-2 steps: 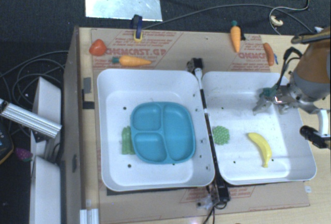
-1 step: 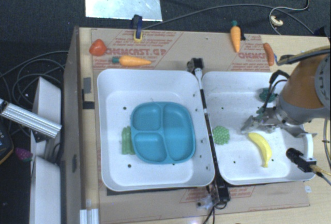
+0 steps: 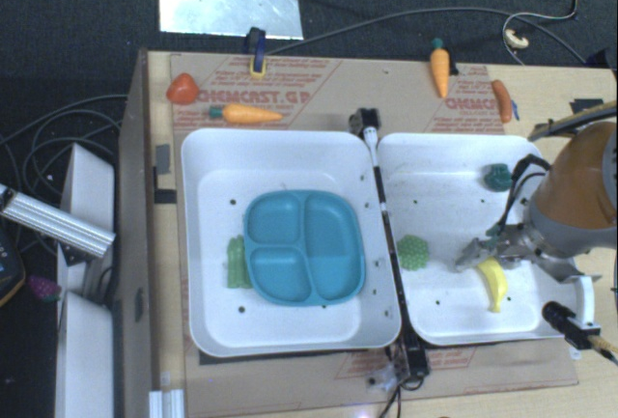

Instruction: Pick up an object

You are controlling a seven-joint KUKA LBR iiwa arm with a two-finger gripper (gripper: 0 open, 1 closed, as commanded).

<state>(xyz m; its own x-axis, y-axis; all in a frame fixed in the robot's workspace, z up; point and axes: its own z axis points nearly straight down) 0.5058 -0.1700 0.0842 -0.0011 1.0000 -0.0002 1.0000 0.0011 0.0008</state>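
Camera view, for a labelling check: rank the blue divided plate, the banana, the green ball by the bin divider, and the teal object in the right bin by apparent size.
1. blue divided plate, largest by far
2. banana
3. green ball, close to the banana
4. teal object, smallest

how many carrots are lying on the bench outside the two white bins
3. One carrot lies behind the left bin; one stands behind the right bin; one is further right. The arm may hide others.
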